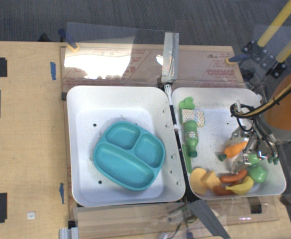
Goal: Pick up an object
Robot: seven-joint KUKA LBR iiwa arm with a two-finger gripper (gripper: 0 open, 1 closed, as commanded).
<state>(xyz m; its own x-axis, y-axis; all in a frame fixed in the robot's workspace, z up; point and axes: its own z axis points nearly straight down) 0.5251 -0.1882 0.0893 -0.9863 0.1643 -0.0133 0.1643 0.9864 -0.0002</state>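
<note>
Reaching in from 3 o'clock, the grey arm (282, 108) with its orange band sits low over the right bin (212, 116), and its gripper (249, 153) hangs among the toy food packed at that bin's 5 o'clock corner. Cables and metal parts clutter the jaws; whether they are open or closed cannot be told, and no item is visibly caught between them.

Right bin contents:
- An orange carrot-like piece (233, 149) lies just beside the gripper at its 9 o'clock.
- A green round piece (257, 173) lies at the gripper's 5 o'clock, close to the metalwork; contact cannot be confirmed.
- A red strip (232, 178) lies across a yellow banana-like piece (242, 186) along the bin's 6 o'clock edge.
- A yellow-orange wedge (201, 179) sits at 7 o'clock, touching the red strip's end.
- A green bottle (190, 136) lies lengthwise along the 9 o'clock wall, with a patterned card (194, 116) beside its upper end.

Left bin (85, 108): a teal divided plate (130, 155) rests flat near the centre, three compartments facing up.

Both bins sit side by side on the desk (21, 148), touching along their shared edge.
</note>
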